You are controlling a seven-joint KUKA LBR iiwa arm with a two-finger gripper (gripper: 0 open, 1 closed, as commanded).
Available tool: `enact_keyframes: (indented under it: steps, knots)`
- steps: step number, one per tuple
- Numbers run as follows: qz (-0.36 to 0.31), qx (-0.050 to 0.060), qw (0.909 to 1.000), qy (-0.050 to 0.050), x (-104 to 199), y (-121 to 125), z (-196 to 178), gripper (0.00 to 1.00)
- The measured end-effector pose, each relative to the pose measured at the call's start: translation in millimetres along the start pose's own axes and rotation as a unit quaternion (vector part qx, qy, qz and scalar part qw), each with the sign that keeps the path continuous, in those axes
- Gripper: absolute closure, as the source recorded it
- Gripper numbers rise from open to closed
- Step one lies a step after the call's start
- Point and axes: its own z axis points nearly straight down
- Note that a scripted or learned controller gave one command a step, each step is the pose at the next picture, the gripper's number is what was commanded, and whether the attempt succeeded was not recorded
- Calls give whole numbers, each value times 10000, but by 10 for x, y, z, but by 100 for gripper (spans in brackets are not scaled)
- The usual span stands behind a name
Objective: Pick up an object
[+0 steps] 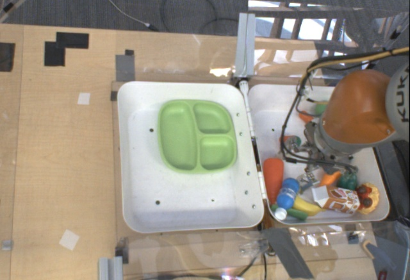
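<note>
- two white bins side by side on a wooden bench; left bin holds a green divided plate, lying flat near its middle
- right bin holds the clutter, mostly bunched at its near end
- orange carrot-shaped toy lies against the bin's left wall, beside the divider
- blue bottle with a white cap just below the carrot, touching a yellow banana-like piece
- small printed carton to the right of those, with a dark green piece and a red-and-yellow toy near the right corner
- arm's orange band sits over the right bin, wrist pointing down
- gripper is low over the pile, just above the carton and next to the bottle; wrist and cables cover it, can't tell if it's released or clenched
- nothing visibly gripped
</note>
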Motion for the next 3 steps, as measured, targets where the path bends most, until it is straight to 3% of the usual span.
enact_keyframes:
  steps: [1, 2, 3]
  knots:
    - [-193, -5, 9998, 15, -534, -48, 20, 0]
    - [131, -2, 9999, 22, 37, -276, 5, 0]
    - [349, 51, 9994, -65, 261, 91, -29, 0]
